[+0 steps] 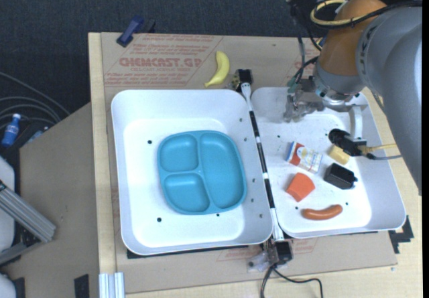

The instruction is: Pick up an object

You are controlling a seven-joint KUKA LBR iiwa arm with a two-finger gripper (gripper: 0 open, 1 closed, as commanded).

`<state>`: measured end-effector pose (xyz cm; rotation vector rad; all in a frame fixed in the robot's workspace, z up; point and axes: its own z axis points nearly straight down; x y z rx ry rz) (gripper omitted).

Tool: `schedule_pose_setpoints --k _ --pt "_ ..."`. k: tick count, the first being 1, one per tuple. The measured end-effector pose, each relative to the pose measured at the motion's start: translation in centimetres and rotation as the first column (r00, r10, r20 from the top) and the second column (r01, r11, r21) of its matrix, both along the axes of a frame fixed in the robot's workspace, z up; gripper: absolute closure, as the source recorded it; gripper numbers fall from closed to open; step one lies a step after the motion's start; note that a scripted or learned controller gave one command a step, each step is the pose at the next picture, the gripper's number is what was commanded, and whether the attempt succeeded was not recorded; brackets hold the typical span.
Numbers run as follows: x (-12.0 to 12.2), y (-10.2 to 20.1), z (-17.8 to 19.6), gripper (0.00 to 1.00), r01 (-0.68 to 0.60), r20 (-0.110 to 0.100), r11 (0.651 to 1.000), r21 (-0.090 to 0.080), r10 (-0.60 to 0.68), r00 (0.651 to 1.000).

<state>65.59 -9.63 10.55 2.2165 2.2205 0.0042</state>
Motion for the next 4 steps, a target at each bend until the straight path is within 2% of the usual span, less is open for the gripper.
schedule_pose_setpoints --k 1,2,3,4 --pt "0.0 0.0 0.0 0.00 0.000 0.000 1.000 0.000 0.000 1.000" --pt "-5.3 -0.2 -2.1 0.00 0.003 -0.008 1.000 0.002 -0.002 1.000" --pt "-5.2 -0.2 -1.1 1.00 0.003 -0.006 1.000 0.002 -0.003 1.000" --pt "-5.2 -0.2 -1.1 0.00 0.003 -0.006 1.000 0.002 -0.003 1.000"
